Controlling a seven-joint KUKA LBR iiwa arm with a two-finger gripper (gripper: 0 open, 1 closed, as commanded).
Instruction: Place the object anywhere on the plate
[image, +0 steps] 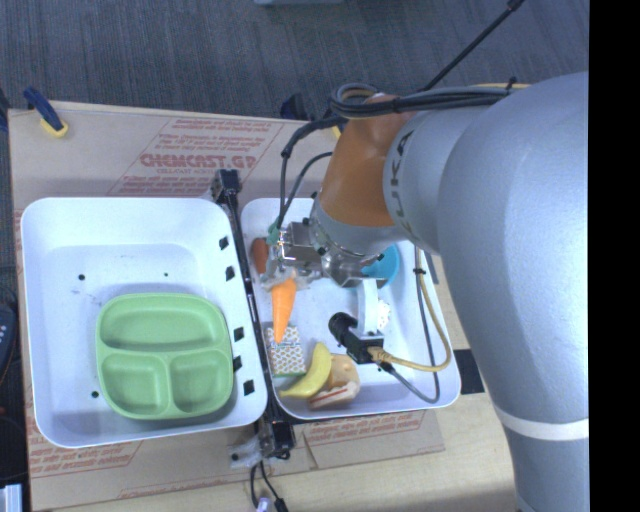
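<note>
A green divided plate (160, 352) lies in the left bin (60, 250), with nothing on it. My gripper (287, 268) is low over the left side of the right bin (430, 385), hanging from the grey arm with its orange band. An orange carrot (284, 305) points up at the gripper, its top end right under it; whether the carrot is held is hidden by the wrist. The plate is well to the left of the gripper, across the wall between the bins.
The right bin also holds a yellow banana (314, 372) beside a pale red-tinged fruit (340, 382), a checkered piece (287, 355), a blue thing (385, 266), a white thing (377, 312) and a reddish-brown thing (260, 255). Black clips (236, 272) line the bins' shared wall.
</note>
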